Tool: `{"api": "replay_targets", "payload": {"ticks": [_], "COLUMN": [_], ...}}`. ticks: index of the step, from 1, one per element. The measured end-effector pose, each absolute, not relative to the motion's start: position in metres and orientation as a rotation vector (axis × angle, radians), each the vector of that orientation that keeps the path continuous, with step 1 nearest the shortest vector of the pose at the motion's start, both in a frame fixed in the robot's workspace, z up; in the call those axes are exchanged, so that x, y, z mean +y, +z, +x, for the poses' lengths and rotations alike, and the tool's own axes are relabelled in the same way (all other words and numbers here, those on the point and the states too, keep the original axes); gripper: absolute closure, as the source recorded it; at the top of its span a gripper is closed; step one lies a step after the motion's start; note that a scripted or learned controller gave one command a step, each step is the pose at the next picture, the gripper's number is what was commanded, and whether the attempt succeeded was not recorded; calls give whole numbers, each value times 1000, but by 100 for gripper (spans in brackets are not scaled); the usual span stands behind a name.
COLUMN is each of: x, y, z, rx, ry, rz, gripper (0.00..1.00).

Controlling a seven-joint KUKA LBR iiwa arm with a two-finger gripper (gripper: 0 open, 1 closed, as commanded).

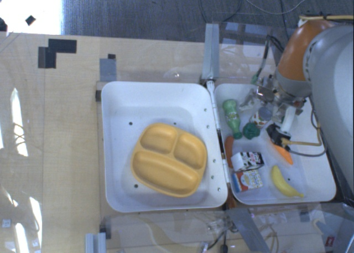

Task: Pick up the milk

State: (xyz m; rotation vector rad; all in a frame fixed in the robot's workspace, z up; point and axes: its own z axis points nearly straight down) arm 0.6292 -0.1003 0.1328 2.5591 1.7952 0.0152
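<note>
The milk (247, 161) is a small white carton with black patches, lying on its side in the front left part of the right bin (315, 191). My gripper (264, 114) hangs over the back middle of that bin, under the orange-banded wrist. It is up and to the right of the milk, well apart from it. A dark green round object (251, 130) lies between the gripper and the milk.
A green bottle (231, 112) and a carrot (228, 149) lie along the right bin's left wall. A red-and-white carton (250, 180) sits just in front of the milk, a banana (285, 182) to its right. A yellow divided plate (168, 159) lies in the left bin (119, 135).
</note>
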Motion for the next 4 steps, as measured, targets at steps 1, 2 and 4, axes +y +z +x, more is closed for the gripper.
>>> {"api": "replay_targets", "payload": {"ticks": [1, 2, 4], "x": [-99, -99, -145], "y": [145, 144, 123], "z": [633, 632, 627], "rx": [1805, 1805, 2029], "ry": [22, 18, 43], "rz": [2544, 2545, 2338], "gripper": [100, 0, 0]}}
